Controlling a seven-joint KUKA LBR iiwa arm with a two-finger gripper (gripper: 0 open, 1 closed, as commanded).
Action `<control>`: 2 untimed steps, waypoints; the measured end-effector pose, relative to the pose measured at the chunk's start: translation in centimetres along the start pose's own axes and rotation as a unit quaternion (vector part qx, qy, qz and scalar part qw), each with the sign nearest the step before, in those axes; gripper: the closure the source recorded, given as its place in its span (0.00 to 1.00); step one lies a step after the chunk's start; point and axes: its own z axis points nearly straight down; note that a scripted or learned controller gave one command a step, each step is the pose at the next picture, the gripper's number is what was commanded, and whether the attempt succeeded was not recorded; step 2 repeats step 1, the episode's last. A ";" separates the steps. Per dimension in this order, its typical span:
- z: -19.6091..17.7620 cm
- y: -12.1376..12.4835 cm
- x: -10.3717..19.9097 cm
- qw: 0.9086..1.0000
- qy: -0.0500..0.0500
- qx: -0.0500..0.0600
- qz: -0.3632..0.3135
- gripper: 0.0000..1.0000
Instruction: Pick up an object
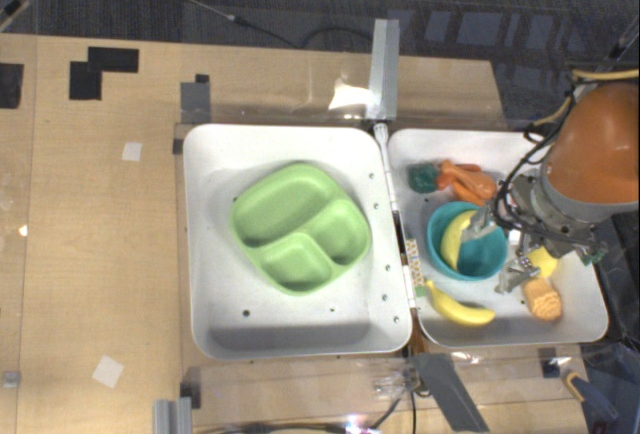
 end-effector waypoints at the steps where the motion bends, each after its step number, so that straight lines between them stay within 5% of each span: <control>1: 2.6 2.6 -2.8 1.000 -0.016 0.011 0.006 0.00; 2: 2.6 2.6 -2.8 1.000 -0.016 0.011 0.006 0.00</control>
